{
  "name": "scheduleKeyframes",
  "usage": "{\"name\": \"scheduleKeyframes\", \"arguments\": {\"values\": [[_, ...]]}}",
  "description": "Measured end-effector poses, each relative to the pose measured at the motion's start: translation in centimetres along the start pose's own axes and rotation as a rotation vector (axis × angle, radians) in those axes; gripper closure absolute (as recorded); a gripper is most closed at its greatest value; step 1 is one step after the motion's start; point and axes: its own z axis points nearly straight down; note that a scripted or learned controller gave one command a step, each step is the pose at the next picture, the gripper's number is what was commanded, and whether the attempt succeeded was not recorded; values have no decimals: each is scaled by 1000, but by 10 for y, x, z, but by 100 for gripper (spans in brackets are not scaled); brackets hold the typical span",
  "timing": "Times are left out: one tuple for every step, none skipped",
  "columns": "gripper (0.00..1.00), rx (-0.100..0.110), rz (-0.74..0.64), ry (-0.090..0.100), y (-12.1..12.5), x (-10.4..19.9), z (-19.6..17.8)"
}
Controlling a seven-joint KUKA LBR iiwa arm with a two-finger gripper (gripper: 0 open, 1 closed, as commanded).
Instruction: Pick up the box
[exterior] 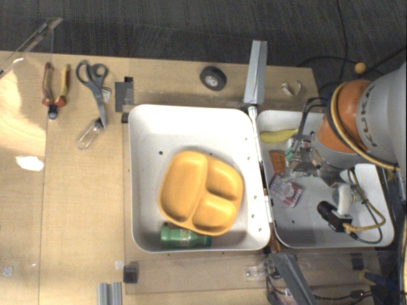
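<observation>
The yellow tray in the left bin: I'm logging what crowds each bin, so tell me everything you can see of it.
The yellow tray is a rounded, glossy dish, seemingly plastic, moulded into three compartments: one long on its left, two smaller on its right. It lies open side up, turned at an angle, in the lower middle of the left bin. Nothing shows in its compartments. Its lower edge overlaps a green can lying on its side by the bin's near wall.

A small reddish-brown box [278,162] is being seen lying flat in the right bin [375,189], right of frame centre, partly overlapped by a crinkled packet [286,191].
</observation>
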Motion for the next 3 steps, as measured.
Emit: {"name": "scheduleKeyframes", "arguments": {"values": [[0,1,0,0,0,0,0],[0,26,-76,1,12,-47,-63],[0,19,-92,1,15,-7,18]]}}
